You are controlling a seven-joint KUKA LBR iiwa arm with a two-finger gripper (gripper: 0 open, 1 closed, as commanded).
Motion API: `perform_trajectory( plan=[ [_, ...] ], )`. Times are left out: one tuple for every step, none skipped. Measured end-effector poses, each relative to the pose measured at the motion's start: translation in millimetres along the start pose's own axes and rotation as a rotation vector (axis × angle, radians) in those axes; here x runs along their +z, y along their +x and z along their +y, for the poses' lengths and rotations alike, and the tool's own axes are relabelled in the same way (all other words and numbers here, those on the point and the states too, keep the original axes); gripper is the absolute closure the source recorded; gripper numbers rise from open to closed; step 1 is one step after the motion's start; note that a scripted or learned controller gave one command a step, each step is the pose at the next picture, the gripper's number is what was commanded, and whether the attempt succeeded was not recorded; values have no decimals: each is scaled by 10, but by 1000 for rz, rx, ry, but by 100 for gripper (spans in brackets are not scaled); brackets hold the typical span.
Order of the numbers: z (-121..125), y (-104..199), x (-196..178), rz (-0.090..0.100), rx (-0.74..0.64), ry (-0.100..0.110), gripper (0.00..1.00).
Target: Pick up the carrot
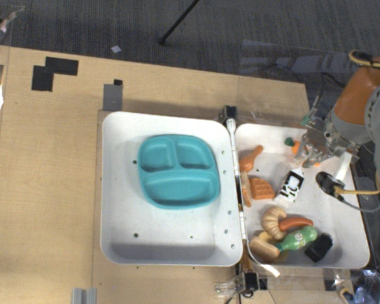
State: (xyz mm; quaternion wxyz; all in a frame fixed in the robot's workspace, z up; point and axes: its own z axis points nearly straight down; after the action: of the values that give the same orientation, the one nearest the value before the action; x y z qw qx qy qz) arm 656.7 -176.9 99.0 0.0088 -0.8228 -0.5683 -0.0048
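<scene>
Orange body, green tuft: carrot (293, 147), a small toy piece by the look of it. It lies in the right bin (360, 222), up beyond the black-and-white carton (292, 186) near the bin's far wall.
- Handling (judged): light, stiff, probably smooth moulded plastic, so apt to slip or roll. Not fragile.
- Hold (judged): across the orange body at its thickest part. Avoid the tuft and the tapered tip.

Gripper (312, 154): just right of the carrot, above and right of the carton. Whether it is spread or pressed together cannot be told, and nothing is seen held in it.

Right bin, other contents:
- orange drumstick-shaped piece (249, 157), left of the carton and a little farther back
- ridged orange wedge (260, 189), just left of the carton
- tan croissant-like piece (273, 220), nearer the camera than the carton
- red-orange sausage shape (296, 222), touching the croissant-like piece
- green piece (299, 239), just below the sausage shape
- black block (318, 247), near side, right of the green piece
- All are close in colour or closely packed, but well apart from the carrot.

Left bin (120, 176): one teal divided plate (178, 170), far left of the carton, its compartments bare.

Worktop (38, 189): pale wood, carrying both bins.
</scene>
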Motion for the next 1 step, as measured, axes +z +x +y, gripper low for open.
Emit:
perform_trajectory(
  plan=[
    [-4, -5, 6, -1, 0, 1, 0]
  ],
)
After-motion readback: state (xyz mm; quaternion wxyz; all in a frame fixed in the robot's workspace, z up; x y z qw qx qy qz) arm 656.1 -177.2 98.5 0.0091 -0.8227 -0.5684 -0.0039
